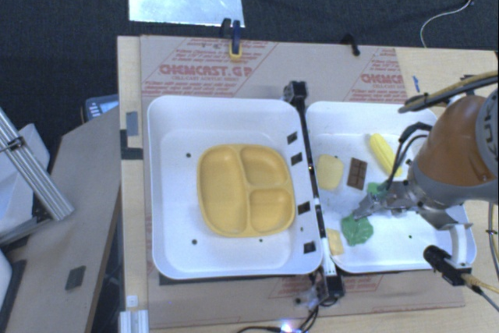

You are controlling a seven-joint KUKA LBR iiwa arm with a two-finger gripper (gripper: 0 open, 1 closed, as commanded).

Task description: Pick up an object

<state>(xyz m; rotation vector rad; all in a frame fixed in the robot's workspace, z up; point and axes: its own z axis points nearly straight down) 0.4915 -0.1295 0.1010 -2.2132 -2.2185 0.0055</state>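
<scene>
My gripper [373,204] hangs low over the right bin [437,265], near its middle, with the orange-banded arm coming in from the right. A green leafy toy [357,231] lies just below and left of the gripper tip. A second small green piece [376,188] shows just above the tip, partly hidden by the gripper. Farther left lie a brown chocolate bar [356,173] and a pale yellow wedge [330,171]. A yellow corn cob [382,153] lies toward the bin's back. A small pale yellow piece [335,242] rests in the front left corner.
The left bin [175,246] holds a yellow divided plate [245,189]. A black-clipped divider [306,168] runs between the two bins. Bare white floor shows at the back and front right of the right bin.
</scene>
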